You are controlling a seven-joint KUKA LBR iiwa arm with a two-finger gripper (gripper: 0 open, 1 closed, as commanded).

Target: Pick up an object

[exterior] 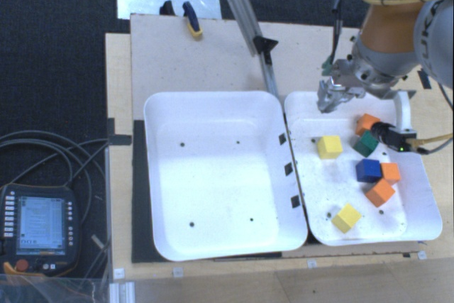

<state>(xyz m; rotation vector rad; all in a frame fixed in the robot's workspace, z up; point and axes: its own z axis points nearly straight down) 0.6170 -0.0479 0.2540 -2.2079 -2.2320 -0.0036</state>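
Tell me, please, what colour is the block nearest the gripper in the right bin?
Yellow: the block lies just below the gripper in the camera view.

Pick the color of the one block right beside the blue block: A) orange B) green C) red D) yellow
A: an orange block sits right against the blue block in the right bin.
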